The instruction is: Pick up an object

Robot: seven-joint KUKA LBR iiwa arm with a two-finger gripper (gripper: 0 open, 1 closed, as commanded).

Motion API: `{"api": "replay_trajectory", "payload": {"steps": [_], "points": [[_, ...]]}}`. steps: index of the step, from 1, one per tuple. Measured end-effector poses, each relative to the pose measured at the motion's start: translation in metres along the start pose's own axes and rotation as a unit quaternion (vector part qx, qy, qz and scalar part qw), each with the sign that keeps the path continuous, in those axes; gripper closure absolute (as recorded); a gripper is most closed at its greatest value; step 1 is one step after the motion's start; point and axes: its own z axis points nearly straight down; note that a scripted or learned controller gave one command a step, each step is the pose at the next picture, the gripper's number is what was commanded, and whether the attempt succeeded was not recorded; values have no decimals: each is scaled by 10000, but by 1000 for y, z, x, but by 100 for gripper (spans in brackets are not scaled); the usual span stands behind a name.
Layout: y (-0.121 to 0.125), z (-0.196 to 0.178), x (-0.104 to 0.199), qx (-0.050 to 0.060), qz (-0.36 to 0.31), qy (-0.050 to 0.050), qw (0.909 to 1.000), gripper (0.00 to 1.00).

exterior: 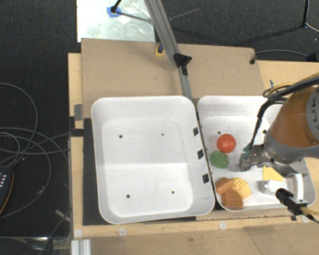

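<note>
The pick looks barely begun, or at most at the approach stage. The grey arm with its orange band (295, 122) reaches into the right-hand shallow white plastic bin (223, 106), and the dark two-finger gripper (246, 160) sits low over the middle of that bin; whether it is released or clenched cannot be made out, and nothing can be seen caught in it.

The candidate objects all lie in that bin. A round red ball (226, 142) rests toward the bin's left wall, with a knobbly green ball (219, 159) just beside it, nearer the front, close to the gripper's left. At the front-left corner lie a tan-and-orange blocky toy (234, 187) and, near the front-right, a flat yellow piece (272, 173) partly under the wrist.

The left-hand shallow white plastic bin (149, 158) holds nothing that could count as a delivered object. By this judgement, closing on an object and lifting it are both left to do.
</note>
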Motion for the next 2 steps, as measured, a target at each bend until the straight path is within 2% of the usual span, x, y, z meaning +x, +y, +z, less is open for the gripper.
{"api": "replay_trajectory", "payload": {"steps": [2], "points": [[-2, -123, -6, -29, -23, -13, 10000, 100]]}}
